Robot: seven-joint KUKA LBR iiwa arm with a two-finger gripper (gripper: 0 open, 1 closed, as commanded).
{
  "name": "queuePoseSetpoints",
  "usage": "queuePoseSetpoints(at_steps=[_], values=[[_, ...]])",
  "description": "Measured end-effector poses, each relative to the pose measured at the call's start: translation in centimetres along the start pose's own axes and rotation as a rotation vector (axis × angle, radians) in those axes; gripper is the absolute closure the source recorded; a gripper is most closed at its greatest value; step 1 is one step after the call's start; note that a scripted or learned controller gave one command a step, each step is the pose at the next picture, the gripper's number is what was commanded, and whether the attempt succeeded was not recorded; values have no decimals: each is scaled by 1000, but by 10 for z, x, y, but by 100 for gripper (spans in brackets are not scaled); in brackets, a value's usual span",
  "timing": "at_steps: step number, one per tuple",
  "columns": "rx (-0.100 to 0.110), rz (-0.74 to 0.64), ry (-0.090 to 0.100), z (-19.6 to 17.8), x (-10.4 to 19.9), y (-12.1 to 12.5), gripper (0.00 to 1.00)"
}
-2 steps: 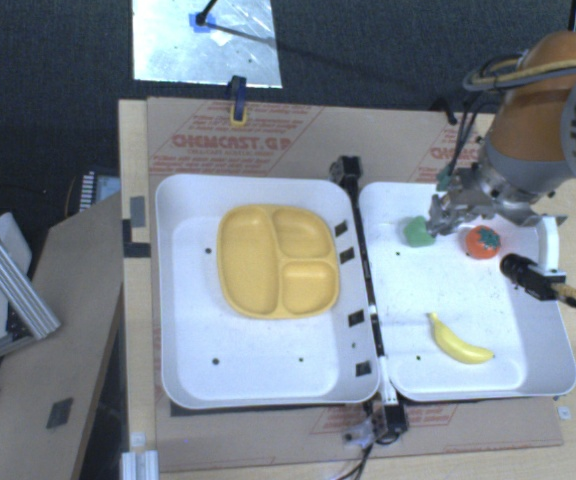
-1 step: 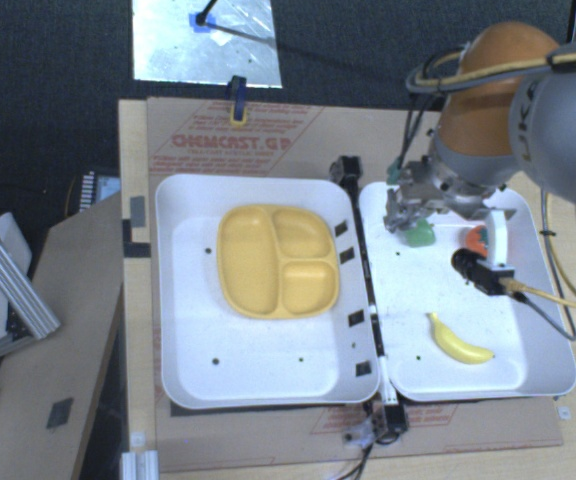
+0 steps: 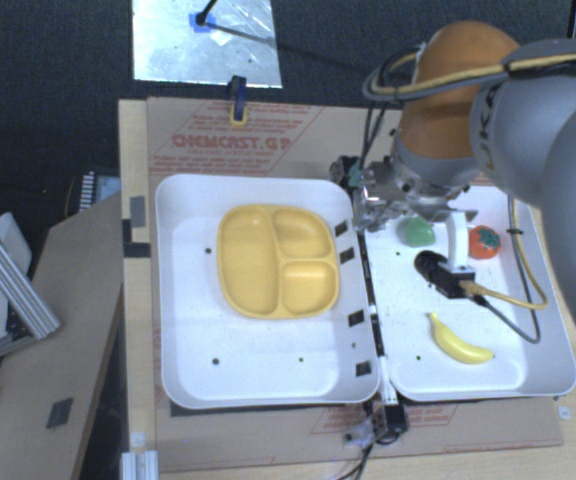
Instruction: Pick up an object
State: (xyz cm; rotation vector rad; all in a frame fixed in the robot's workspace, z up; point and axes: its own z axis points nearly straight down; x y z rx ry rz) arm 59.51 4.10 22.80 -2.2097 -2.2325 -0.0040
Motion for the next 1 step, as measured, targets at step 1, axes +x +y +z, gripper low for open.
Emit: queuePoseSetpoints(at_steps=[1], values=[[-2,1,0,-2,46,17,100]])
